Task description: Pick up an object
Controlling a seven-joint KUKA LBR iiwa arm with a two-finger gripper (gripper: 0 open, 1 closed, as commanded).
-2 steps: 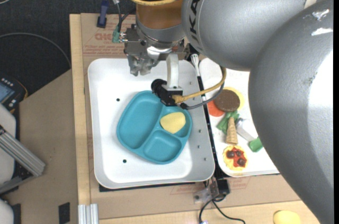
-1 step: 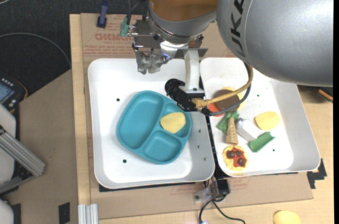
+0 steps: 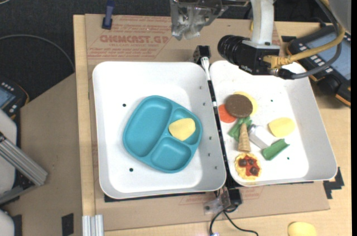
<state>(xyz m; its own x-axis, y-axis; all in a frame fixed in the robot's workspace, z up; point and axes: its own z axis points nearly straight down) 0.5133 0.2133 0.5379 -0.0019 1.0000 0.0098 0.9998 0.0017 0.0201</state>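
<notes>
At the bottom edge of the view, on the bench outside the bins, lies a small yellow object (image 3: 302, 228). Above it, the right bin (image 3: 312, 118) holds a heap of toy food: a pizza slice (image 3: 247, 166) at the front, an ice-cream cone (image 3: 244, 139), a green piece (image 3: 274, 149), a yellow chip-like piece (image 3: 281, 126), and a brown cookie (image 3: 239, 105) that rests on a yellow disc, with a red piece (image 3: 225, 114) just beside it. In the left bin (image 3: 111, 95) is a blue divided plate (image 3: 159, 134); a yellow piece (image 3: 182, 129) lies in its right compartment. The gripper (image 3: 188, 22) hangs high over the cardboard behind the left bin, well apart from all objects. Nothing is between its fingers, and I cannot tell how far they stand apart.
</notes>
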